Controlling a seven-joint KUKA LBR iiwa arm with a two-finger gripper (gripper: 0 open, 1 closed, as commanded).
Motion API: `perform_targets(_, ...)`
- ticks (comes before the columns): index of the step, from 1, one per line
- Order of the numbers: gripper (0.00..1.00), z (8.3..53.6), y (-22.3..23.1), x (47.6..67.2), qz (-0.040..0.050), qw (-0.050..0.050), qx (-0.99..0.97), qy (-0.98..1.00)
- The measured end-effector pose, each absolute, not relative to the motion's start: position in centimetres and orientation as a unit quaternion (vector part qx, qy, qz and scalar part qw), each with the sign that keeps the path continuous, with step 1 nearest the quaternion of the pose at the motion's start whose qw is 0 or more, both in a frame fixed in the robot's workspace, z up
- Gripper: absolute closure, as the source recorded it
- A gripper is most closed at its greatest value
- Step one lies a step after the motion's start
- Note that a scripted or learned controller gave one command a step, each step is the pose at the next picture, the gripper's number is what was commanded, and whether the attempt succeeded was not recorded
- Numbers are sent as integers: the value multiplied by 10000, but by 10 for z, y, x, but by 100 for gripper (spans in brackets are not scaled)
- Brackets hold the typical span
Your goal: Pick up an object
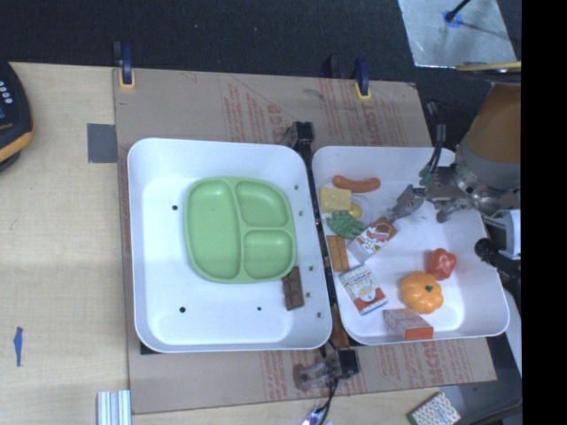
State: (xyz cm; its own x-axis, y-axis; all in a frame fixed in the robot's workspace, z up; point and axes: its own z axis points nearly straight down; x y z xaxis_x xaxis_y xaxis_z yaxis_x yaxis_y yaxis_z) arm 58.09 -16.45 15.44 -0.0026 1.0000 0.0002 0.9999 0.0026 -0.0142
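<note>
Arm: grey KUKA arm with an orange band, reaching in from the right over the right bin's upper right part.
Gripper: gripper low over the right bin, its two dark fingers parted a little and pointing left; nothing lies between them.
Left bin: white bin bearing a green divided plate at its middle and a small brown block near its right wall.
Right bin, upper left: sausage near the top; below it a yellow wedge, possibly cheese, though the view is too coarse to be sure; a green leafy piece just under that.
Right bin, middle: small white carton, tilted, just below and left of the fingertips, apart from them; a second white carton lower down; a tan stick along the left wall.
Right bin, lower right: red pepper-like piece, orange pumpkin just beside it, and a brown block near the bottom rim.
Bench: wooden surface with cardboard sheet under both bins, held by two blue-and-yellow clamps at its far edge.
</note>
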Motion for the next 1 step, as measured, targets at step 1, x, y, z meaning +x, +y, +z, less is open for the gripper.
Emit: perform_targets(1, 0, 116, -151, 587, -35, -50, -7058, -7084)
